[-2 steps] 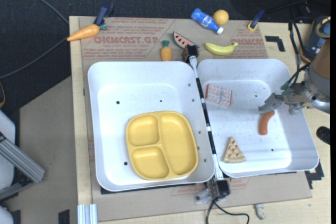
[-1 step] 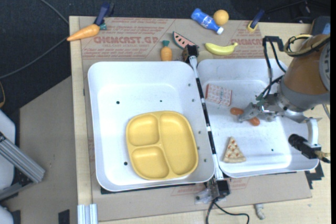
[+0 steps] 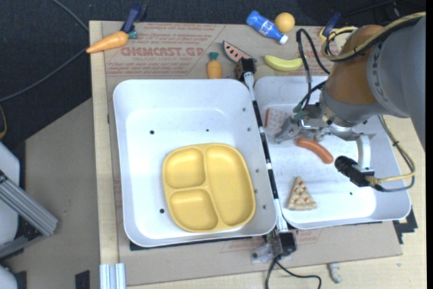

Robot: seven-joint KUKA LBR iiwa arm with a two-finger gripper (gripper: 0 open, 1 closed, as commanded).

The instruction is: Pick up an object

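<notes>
In the right bin (image 3: 379,206) lie a red-orange sausage (image 3: 316,149), a pizza slice (image 3: 301,195) toward the front and a reddish flat piece (image 3: 275,120) by the left wall. My gripper (image 3: 292,131) reaches down from the grey arm with its orange band (image 3: 352,78), low over the bin floor just left of the sausage. Its fingers (image 3: 284,135) stand apart with nothing between them. A yellow divided plate (image 3: 206,186) rests in the left bin (image 3: 135,118).
Behind the bins on the bench lie a carrot (image 3: 108,42), a small orange piece (image 3: 214,68), a watermelon slice (image 3: 234,51), a banana (image 3: 283,63), a blue bottle (image 3: 265,26) and an orange ball (image 3: 285,21). Cables (image 3: 379,179) trail over the right bin.
</notes>
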